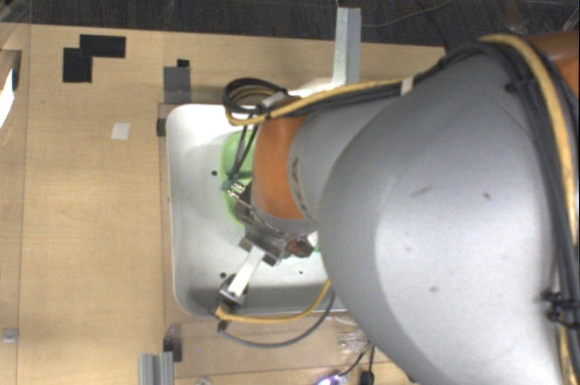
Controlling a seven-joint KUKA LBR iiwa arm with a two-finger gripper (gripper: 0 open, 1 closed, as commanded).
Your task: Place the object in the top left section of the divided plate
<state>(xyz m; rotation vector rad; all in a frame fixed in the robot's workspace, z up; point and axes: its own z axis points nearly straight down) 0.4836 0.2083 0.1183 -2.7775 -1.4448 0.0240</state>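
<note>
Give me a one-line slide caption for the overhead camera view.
Grey KUKA arm with orange wrist band reaches over a white bin, covering most of a green plate.

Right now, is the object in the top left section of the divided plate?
Cannot tell. The arm covers most of the bin; just a green sliver of plate shows beside the orange band.

Matt grey arm (453, 220) shell over a smooth white bin (195, 193) on pale wood-grain bench (82, 238).
</note>
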